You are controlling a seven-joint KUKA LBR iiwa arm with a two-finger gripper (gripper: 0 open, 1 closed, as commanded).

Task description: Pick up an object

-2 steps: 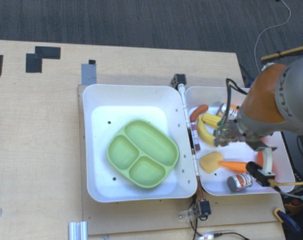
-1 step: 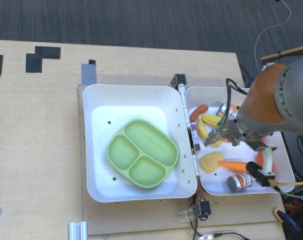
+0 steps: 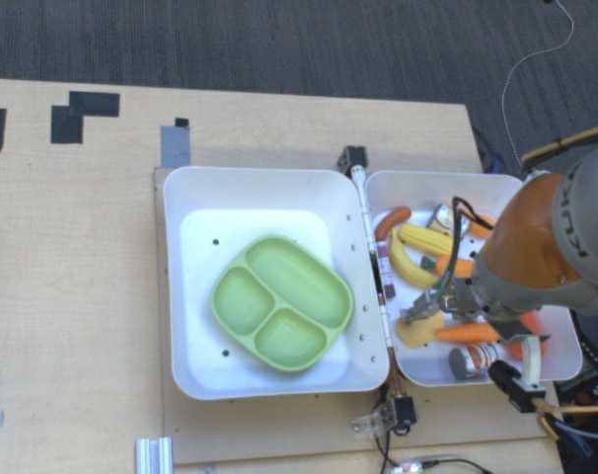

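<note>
The right bin (image 3: 417, 371) holds several toy foods. A yellow banana (image 3: 415, 248) lies near its left wall, with a red sausage (image 3: 391, 222) just above it. An orange carrot (image 3: 467, 333) and a yellow lump (image 3: 414, 333) lie lower down, and a grey piece (image 3: 466, 363) sits near the front wall. My gripper (image 3: 422, 309) hangs low over the bin's left half, right above the yellow lump and just below the banana. The grey and orange arm covers the bin's right side.
The left bin (image 3: 195, 265) holds a green divided plate (image 3: 282, 302). A ridge with a dark clip (image 3: 376, 265) separates the two bins. Black and grey marks sit on the wooden bench at the far left.
</note>
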